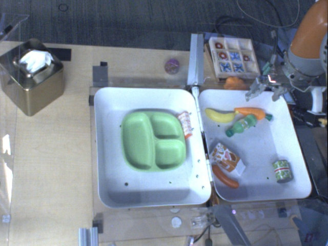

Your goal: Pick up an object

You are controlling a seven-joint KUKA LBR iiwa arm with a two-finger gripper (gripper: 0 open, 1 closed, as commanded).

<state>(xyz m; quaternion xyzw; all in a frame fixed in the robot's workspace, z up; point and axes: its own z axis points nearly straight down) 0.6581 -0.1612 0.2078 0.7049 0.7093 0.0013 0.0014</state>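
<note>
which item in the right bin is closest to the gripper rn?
The carrot, lying at the far edge of the right bin just below the gripper. The green bottle and banana sit further off; the can is at the near side.

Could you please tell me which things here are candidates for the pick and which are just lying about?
For the pick, right bin: banana, carrot, green bottle, snack packet, sausage, green can; gripper open.

Lying about: green divided plate, gold box, tic-tac-toe board.

Green divided plate [154, 139]; yellow banana [219, 116]; orange carrot [250, 111]; green bottle [242, 125].
</note>
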